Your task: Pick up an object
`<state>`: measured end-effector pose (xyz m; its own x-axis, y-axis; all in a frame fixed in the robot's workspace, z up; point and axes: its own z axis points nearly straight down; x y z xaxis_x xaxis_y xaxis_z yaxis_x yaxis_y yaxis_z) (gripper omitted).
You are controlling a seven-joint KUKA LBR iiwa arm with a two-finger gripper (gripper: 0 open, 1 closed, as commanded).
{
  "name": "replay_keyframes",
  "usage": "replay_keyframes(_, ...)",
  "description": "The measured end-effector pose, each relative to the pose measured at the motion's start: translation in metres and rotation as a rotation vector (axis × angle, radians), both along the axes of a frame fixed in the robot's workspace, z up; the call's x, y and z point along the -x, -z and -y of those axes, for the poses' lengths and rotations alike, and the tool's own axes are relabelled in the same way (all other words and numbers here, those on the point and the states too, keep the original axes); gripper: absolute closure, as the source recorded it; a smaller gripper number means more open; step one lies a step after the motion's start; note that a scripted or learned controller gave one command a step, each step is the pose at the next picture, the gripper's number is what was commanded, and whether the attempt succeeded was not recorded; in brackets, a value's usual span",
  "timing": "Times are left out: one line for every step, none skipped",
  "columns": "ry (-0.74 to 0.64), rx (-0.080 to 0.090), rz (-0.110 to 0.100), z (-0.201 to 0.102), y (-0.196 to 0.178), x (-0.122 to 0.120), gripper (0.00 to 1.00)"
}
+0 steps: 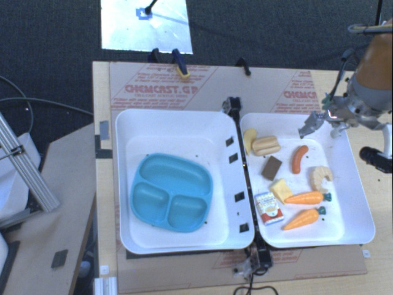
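Note:
The right bin (359, 183) holds several toy foods: a bun (265, 144), a red sausage (299, 158), a brown block (271, 167), a yellow cheese wedge (281, 190), two carrots (305, 197) (301, 219), a small carton (268, 208) and a pale pastry (320, 177). My gripper (323, 126) hangs over the bin's far right corner, above and to the right of the sausage. Its two fingers (309, 125) stand apart, open, with nothing between them.
The left bin (132, 134) holds a blue divided plate (171, 191). A black divider (241, 165) with clips runs between the bins. A yellow piece (249, 139) lies by the bun against the right bin's left wall. A shiny sheet (144, 17) lies beyond the bench.

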<state>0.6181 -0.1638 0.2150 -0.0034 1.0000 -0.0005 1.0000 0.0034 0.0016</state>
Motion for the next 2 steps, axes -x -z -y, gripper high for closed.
replay_keyframes(-0.002,-0.001,-0.005,0.002,0.138,-0.014,0.00)
replay_keyframes(0.004,0.003,0.005,0.045,0.129,-0.041,0.00)
